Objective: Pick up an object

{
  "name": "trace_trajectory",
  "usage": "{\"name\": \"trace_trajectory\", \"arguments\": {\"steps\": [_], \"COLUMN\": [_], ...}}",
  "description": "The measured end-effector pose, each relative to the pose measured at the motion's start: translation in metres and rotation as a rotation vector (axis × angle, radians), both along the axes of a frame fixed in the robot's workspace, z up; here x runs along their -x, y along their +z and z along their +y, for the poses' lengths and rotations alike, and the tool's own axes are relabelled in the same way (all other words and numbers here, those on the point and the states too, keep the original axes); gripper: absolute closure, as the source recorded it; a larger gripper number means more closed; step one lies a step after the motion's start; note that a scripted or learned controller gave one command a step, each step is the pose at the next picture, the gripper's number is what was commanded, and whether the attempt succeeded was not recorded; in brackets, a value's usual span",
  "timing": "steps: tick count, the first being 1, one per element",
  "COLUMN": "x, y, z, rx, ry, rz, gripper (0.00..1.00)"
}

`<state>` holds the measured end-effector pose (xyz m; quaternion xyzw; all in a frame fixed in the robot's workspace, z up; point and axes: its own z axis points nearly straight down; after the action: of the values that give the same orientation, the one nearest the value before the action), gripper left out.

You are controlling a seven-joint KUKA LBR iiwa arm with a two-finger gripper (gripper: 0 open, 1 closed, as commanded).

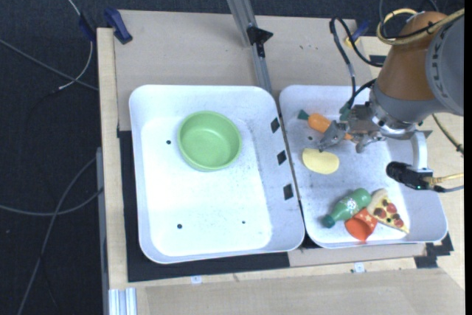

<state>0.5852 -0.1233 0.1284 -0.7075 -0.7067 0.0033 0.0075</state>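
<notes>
Landmark: the pale yellow, flattened oval toy (321, 161) lying on the floor of the right-hand white bin (436, 231).

The two-finger gripper (345, 135) hangs just above and to the right of the yellow oval, close to it. Whether it grips or is released cannot be told at this slant; nothing visibly sits in it.

The small orange toy carrot with a green tip (316, 121) lies just above the yellow oval, immediately left of the gripper, long axis running left-right with a slight tilt.

Judgement: carrot and yellow oval are the 2 nearest candidates. Either calls for a short shift leftward and a descent.

Below-right of the yellow oval, well apart from the gripper: a green bottle-shaped toy (348, 205), a red piece (358, 226) and a toy pizza slice (386, 212), bunched together.
</notes>
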Motion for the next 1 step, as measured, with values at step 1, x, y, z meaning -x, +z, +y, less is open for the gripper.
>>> {"name": "trace_trajectory", "arguments": {"steps": [1], "x": [-0.0025], "y": [0.0163], "z": [0.0002], "rx": [0.000], "ry": [0.000], "rz": [-0.010], "gripper": [1.00]}}
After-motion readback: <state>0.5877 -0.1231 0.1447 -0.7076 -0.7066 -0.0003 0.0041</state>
